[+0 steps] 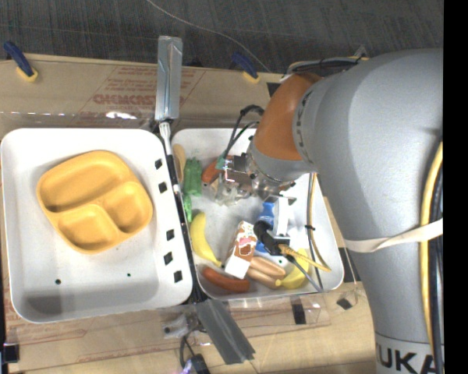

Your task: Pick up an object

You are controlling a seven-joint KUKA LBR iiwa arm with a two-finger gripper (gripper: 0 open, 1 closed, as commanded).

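- We see the arm (374, 154) reaching in from three o'clock, its orange band (285, 127) hanging over the right bin (327, 275).
- The gripper (235, 179) sits low over the upper middle of that bin, near twelve o'clock of the heap of toy food; how it is set we cannot tell, as the wrist covers it.
- No single target is fixed, so we judge from what lies closest: a green piece (193, 179) at nine o'clock of the gripper, against the bin's left wall.
- A yellow banana (200, 240) lies at seven o'clock, a hot dog (263, 269) and a red sausage (226, 281) at six, a small printed carton (243, 248) between them.
- We judge these light, hard plastic and rather slick; the banana is best taken across its narrow middle, the carton across its flat faces.
- The pieces touch and overlap, so room is scant; the walls crowd the green piece and sausage.
- The left bin (15, 287) holds a yellow divided tray (93, 199) at its ten o'clock, with bare floor toward five o'clock.
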